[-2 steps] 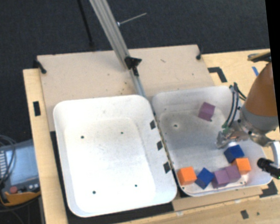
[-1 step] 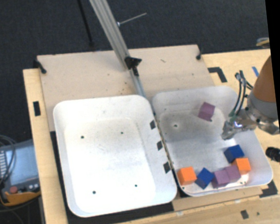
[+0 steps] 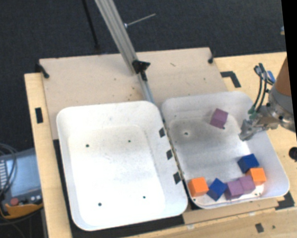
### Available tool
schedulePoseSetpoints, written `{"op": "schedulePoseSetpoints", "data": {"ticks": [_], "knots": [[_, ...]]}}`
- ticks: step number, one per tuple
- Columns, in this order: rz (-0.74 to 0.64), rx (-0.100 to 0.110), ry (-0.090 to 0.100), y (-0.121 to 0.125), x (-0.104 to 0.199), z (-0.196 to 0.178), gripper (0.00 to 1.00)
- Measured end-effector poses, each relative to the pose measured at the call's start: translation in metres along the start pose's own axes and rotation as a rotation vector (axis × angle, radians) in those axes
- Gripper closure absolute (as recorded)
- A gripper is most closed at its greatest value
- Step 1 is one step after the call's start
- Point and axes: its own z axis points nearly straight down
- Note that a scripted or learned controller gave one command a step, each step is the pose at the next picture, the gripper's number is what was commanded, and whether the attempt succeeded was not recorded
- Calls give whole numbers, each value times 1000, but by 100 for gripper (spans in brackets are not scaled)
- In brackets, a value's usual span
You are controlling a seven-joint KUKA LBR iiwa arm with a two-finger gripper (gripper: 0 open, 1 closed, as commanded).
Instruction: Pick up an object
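Observation:
My gripper point(image 3: 247, 130) hangs over the right side of the right bin point(image 3: 190, 111), at the end of the arm coming in from the right. A purple cube point(image 3: 219, 118) lies a little to its left, apart from it. Along the bin's near edge sit an orange cube point(image 3: 198, 186), a blue cube point(image 3: 217, 188), a purple block point(image 3: 240, 187), a second orange cube point(image 3: 258, 175) and a second blue cube point(image 3: 248, 163). Nothing shows under the gripper.
The left bin point(image 3: 116, 162) stands beside the right one, with a narrow divider between them. A slanted aluminium post point(image 3: 120, 33) rises from the back of the bench. A small screen unit point(image 3: 17, 179) sits off the bench at the left.

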Motion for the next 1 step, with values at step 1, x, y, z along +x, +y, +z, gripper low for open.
{"op": "schedulePoseSetpoints", "data": {"ticks": [1], "knots": [[-1,0,0,2,-1,-42,100]]}}
